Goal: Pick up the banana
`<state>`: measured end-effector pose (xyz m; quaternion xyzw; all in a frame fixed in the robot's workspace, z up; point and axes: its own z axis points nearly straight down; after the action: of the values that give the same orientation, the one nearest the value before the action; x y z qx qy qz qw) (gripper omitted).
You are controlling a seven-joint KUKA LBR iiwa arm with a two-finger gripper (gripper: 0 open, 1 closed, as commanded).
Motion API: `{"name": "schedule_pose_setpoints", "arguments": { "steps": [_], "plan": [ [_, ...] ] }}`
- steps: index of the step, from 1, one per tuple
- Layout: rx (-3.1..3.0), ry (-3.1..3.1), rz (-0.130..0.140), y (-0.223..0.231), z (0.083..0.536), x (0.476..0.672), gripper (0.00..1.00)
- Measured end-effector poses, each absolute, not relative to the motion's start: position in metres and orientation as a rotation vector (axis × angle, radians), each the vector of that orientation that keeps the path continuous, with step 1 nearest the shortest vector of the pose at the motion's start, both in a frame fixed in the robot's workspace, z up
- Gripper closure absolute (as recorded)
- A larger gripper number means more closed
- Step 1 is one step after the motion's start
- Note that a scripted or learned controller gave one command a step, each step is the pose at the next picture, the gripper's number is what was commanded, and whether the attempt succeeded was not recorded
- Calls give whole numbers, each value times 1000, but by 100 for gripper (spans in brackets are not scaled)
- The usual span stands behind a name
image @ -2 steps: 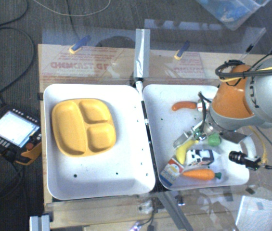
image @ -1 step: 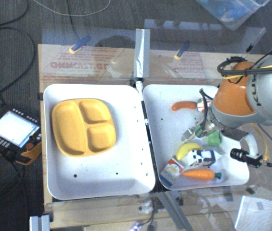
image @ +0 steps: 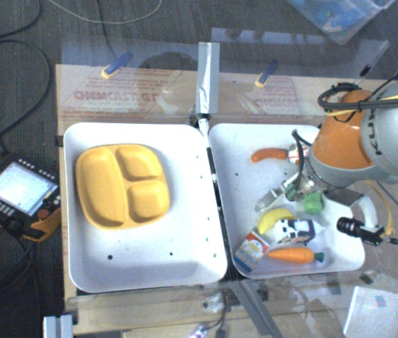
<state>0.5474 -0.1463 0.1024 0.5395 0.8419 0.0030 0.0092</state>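
Hovering over right bin (image: 234, 146), gripper (image: 294, 187) sits just far of banana (image: 275, 220); jaw state impossible to tell. Banana lies on bin floor among carrot (image: 294, 256), toy car (image: 297, 229), green block (image: 314, 203). Grasp and lift remain, by my judgement.

The grey arm (image: 385, 143) was extended in from the right; the claw (image: 277, 194) was angled down-left, tilted.
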Motion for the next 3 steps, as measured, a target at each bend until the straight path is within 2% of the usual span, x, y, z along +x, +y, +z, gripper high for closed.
{"name": "schedule_pose_setpoints", "arguments": {
  "steps": [1,2,3],
  "plan": [
    [1527,2721,4,-117,91,512,0],
    [1527,2720,10,-115,101,513,100],
    [1935,2475,-4,-56,183,545,100]
  ]
}}
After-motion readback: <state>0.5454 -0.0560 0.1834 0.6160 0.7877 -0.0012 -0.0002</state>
